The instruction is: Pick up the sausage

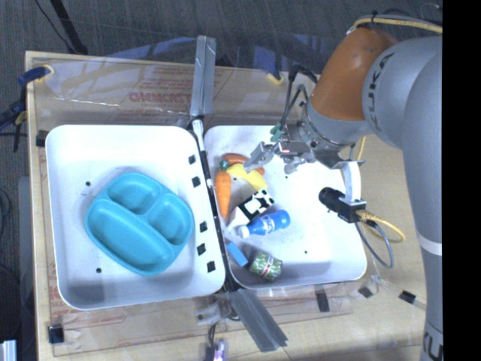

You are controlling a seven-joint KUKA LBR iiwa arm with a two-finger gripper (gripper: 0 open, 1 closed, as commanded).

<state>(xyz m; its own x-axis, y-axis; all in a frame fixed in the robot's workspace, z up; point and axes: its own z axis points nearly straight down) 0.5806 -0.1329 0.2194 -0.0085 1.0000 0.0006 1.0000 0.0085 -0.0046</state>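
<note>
We see the gripper (275, 153) low in the right bin (331, 256), jaws spread and holding nothing, just right of the sausage (234, 159) at the pile's far end.

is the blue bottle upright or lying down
Lying down. The bottle rests on its side in the right bin, white cap end pointing toward the divider, body angled up to the right.

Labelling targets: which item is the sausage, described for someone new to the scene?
Look in the right bin, at the pile against its left wall. The sausage lies at the pile's far end, above the carrot: a small reddish-brown link, darker than the bright orange carrot.
</note>
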